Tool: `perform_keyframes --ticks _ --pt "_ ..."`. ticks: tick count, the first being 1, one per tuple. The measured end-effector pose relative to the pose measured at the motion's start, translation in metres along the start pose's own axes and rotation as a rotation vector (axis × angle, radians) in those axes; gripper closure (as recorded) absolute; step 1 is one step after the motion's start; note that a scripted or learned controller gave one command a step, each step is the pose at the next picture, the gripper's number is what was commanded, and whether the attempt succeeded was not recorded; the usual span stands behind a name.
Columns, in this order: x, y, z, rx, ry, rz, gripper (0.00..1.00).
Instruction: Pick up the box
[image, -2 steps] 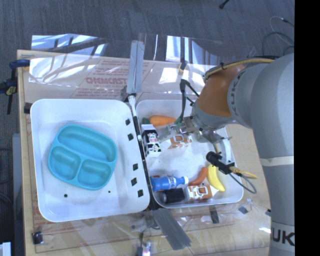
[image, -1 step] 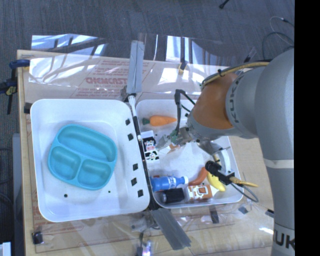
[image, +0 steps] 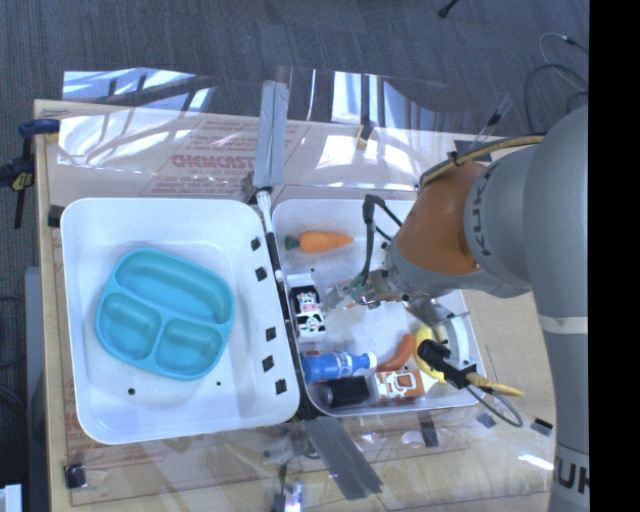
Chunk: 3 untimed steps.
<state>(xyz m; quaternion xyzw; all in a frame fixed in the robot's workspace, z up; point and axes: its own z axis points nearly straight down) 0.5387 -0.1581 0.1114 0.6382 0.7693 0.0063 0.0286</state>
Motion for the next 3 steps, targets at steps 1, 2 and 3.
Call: perform_keyframes --ticks 1,2,3 --pt "0.0 -0.052 0.013 0.033 0.024 0.005 0.0" --pt "0.039 -0.002 0.018 0.052 0.03 0.177 0.0" --pt "0.025 0.028 0.023 0.059 0.031 0.292 0.0"
